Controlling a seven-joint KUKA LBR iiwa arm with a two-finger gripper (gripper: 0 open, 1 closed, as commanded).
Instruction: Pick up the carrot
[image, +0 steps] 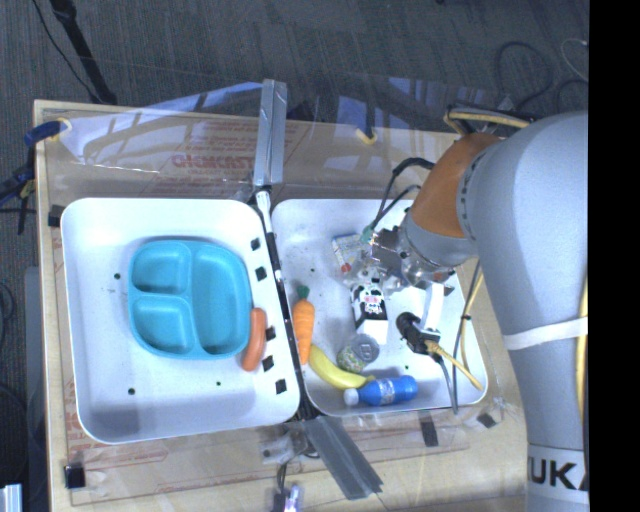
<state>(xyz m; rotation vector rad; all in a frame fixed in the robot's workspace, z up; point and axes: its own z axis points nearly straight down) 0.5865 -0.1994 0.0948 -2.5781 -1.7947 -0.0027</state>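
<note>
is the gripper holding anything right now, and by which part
Cannot be told: the gripper is low in the right bin, its tips unclear. The carrot lies apart, untouched.

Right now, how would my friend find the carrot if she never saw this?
Look in the right bin, along its left wall. The carrot lies there, just above the banana. It is orange with a green tip, while the banana is yellow and curved.

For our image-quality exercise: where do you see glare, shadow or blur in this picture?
Camera view: glare streaks the clear sheet behind the bins; soft shadow lies in the left bin near corner; the carrot is fairly sharp, while the small items by the claw are blurry.
</note>
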